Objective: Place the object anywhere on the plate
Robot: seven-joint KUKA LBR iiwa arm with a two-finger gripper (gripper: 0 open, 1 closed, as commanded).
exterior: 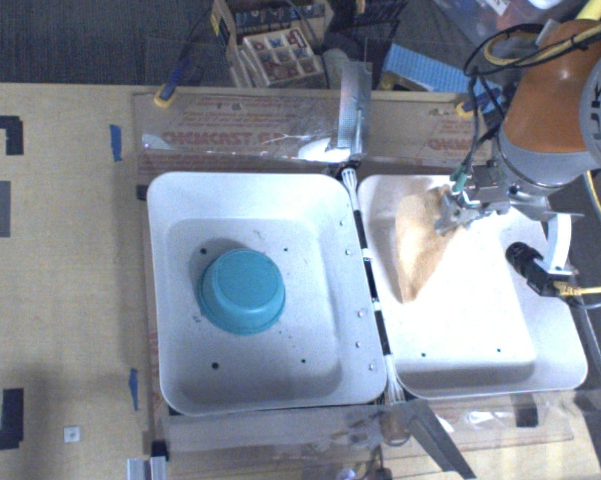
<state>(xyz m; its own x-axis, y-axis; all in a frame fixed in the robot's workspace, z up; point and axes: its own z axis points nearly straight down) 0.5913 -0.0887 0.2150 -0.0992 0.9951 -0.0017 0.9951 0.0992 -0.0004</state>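
A round blue plate (242,290) lies in the left white bin (180,203), left of its middle. A pale tan, wedge-shaped object (418,248) is in the right bin (500,358), in its upper left part, with its narrow end pointing toward the front. It looks faint and blurred. My gripper (454,211) is at the object's upper right corner, touching or just over it. The grey arm with its orange band (545,98) reaches in from the upper right.
A black cable end (528,264) and a white bracket hang by the right bin's right side. A ridge (365,268) separates the two bins. Behind the bins stand a cardboard wall (250,133) and clutter.
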